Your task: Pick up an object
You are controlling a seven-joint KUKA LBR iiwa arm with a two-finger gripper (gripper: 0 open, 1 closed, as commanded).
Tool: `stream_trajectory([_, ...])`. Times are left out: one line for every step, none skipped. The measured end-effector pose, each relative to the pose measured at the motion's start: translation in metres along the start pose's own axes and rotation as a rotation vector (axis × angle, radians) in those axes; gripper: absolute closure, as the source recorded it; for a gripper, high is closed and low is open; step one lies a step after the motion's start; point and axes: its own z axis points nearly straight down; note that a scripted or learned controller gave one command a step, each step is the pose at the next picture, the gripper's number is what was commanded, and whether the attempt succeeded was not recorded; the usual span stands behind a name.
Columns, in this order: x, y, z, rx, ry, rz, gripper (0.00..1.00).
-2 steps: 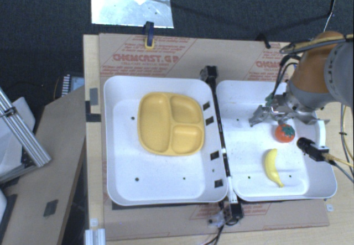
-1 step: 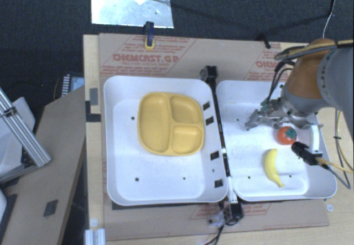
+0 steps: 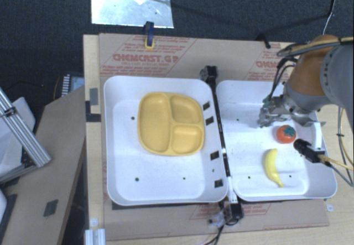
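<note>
A small orange tomato-like fruit [image 3: 285, 134] lies in the right bin [image 3: 243, 183], near its right side. A yellow banana [image 3: 271, 167] lies just below it, toward the bin's front. My gripper [image 3: 266, 118] hangs low over the right bin, just left of and slightly above the orange fruit, close to it. Nothing shows between its fingers. The arm comes in from the right, its orange band above the wrist.
The left bin [image 3: 119, 177] holds a yellow divided plate [image 3: 170, 123] near its middle. A black divider runs between the two bins. Brown cardboard lies under both bins, and a metal frame stands at the far left.
</note>
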Motion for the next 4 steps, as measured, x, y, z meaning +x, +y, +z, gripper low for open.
stream_trajectory([0.003,-0.003,-0.044,0.0,0.001,-0.003,1.0])
stream_trajectory([-0.006,-0.004,-0.093,-0.001,0.0,0.001,1.0])
stream_trajectory([-0.006,-0.003,-0.126,-0.001,0.0,-0.004,1.0])
stream_trajectory([0.055,0.002,-0.123,0.002,0.001,-0.007,1.0])
